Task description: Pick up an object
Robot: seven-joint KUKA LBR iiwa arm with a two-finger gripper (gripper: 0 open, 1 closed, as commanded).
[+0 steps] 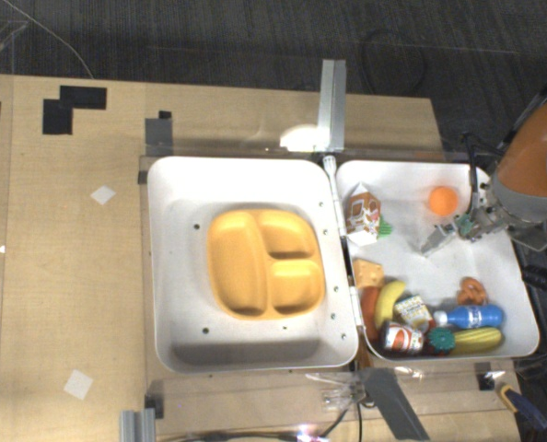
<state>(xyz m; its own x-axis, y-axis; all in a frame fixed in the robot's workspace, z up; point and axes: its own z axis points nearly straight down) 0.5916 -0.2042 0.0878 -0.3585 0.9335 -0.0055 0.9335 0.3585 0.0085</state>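
Camera view from above the bench [62, 274]: two white bins sit side by side, the left bin [177, 247] carrying a yellow divided tray [264, 261], the right bin [494, 274] holding a scatter of small toys. The grey arm [536, 168], orange-banded, reaches in from the right and hangs over the right bin's upper half, its gripper [458, 226] low near the bin floor. Its two fingers look spread, with nothing seen between them, so the pick appears to be in the approach stage, not yet a grasp.

The nearest candidate is an orange ball [444, 200], lying just up and left of the fingertips, close but apart from them. A small carton [363, 213] stands further left by the bin's wall. The rest crowd the lower edge, well apart from the tool: a banana [389, 300], a blue bottle [471, 318], a red can [401, 339] and a brown piece [472, 291].

Judged from this, the next move calls for a short shift toward the ball, centring it between the fingers before closing; a round ball may roll off if nudged.
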